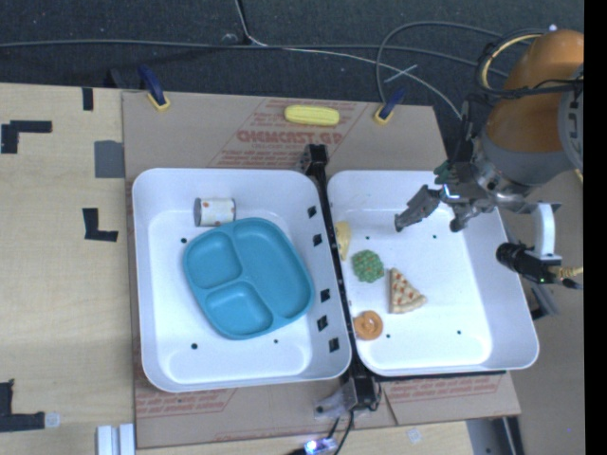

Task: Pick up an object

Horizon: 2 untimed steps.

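The right bin (474, 344) holds a green broccoli-like toy (368, 265), a pizza slice (405, 293), an orange round piece (368, 325) and a pale yellow piece (341, 236) against its left wall. My gripper (439, 213) hangs above the upper part of this bin, up and to the right of the toys. Its two dark fingers are spread apart with nothing between them. The left bin (156, 254) holds a blue divided plate (248, 276) and a small white can (215, 209) lying on its side.
A yellow banana-shaped toy (312, 115) lies on the cardboard behind the bins. Blue-and-yellow clamps (155, 90) hold the cardboard's back edge. Cables (417, 55) loop above the right bin, and a black divider (327, 245) runs between the bins.
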Tool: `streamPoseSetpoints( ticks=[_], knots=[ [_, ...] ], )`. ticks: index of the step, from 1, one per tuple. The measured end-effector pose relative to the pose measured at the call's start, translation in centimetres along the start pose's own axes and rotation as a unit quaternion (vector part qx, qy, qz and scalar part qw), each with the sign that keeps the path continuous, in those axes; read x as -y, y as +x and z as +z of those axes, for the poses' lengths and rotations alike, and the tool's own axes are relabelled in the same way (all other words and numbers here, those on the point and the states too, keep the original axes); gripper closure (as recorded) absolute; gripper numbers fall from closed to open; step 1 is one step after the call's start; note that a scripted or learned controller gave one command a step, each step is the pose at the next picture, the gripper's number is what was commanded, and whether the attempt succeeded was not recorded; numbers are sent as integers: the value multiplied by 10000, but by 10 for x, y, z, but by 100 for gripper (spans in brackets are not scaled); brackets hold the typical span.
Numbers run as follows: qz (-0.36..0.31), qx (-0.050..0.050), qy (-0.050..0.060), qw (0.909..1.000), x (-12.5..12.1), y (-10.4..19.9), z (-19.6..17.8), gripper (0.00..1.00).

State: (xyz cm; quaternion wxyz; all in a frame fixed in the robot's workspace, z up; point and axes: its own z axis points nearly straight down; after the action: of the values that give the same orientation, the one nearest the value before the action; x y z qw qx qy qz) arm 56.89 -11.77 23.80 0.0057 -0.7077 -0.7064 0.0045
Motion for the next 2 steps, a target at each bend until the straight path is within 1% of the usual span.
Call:
streamPoseSetpoints(
  ticks=[1,2],
  knots=[
    [-17,7,-63,10000,-2,0,-7,0],
    [-17,10,-44,10000,-11,6,45,0]
  ],
)
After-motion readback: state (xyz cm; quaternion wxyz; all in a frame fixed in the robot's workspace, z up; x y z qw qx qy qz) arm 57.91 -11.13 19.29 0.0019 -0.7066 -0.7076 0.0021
